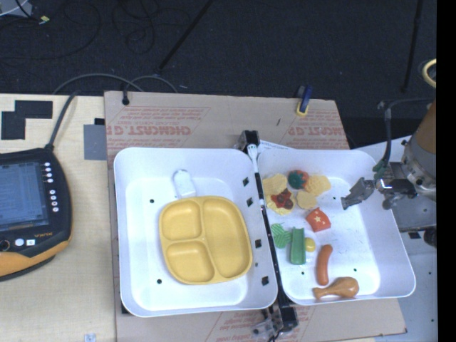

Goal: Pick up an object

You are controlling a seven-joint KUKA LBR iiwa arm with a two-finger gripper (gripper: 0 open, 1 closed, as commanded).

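The right bin (385,276) holds toy food: yellow chips (274,185), a red and green piece (297,179), a red wedge (318,220), green pieces (296,246), an orange sausage (323,263) and a tan drumstick (338,288). My gripper (372,197) hangs over the bin's right part, to the right of the red wedge and apart from every piece. It is open with nothing between its fingers (354,194).
The left bin (135,191) carries a yellow divided plate (205,238) and a small white object (184,183). A black and orange teach pendant (28,205) lies at the far left. A blue and yellow item (304,100) sits on the cardboard behind the bins.
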